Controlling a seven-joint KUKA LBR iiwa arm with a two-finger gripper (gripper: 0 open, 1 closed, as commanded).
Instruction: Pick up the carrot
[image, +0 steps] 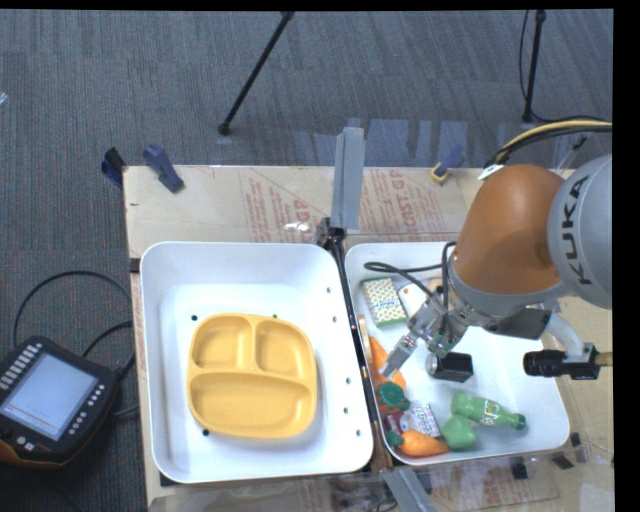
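Observation:
The carrot (377, 354), orange and slim, lies along the left wall of the right bin (556, 392). My gripper (414, 366) hangs just right of it and is open. One grey finger (402, 353) slants down-left, and its tip rests at or on the carrot's lower part. The other finger (440, 346) stands over bare bin floor next to a small black block (453, 366). I see nothing between the fingers. The arm's orange band (505, 235) covers the back of the bin.
Below the carrot lie a red and green item (392, 397), a white packet (426, 417) and another orange piece (422, 446). A green bottle (486, 410) and a patterned packet (382, 300) share this bin. The left bin (165, 300) holds a yellow divided plate (254, 375).

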